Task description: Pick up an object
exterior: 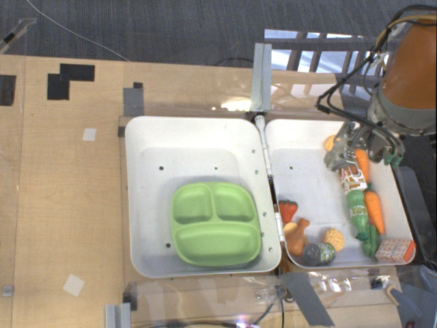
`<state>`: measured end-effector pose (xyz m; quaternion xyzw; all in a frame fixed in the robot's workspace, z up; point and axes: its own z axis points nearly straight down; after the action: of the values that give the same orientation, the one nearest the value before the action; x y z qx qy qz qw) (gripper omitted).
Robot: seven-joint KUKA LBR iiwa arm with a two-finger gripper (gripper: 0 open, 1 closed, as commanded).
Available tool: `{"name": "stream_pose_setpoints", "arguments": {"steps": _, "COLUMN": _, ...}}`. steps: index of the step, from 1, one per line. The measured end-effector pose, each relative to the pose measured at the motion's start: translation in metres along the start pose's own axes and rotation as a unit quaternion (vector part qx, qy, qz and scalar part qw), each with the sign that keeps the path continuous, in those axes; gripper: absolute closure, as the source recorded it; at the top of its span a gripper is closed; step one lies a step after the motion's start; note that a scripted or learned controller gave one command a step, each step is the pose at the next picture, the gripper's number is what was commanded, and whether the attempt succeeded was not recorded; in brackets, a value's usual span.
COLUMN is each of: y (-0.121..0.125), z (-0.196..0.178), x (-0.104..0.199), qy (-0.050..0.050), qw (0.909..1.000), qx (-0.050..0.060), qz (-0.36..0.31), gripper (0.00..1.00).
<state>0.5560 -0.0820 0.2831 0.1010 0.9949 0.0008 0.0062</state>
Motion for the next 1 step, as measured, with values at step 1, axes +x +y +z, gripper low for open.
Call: {"name": "stream_pose_setpoints", "arguments": {"steps": 1, "y": 0.0001, "z": -0.0112, "x": -0.0022, "qy": -0.004, "qw": 1.0, "qx": 0.0, "qz": -0.001, "gripper": 1.0}}
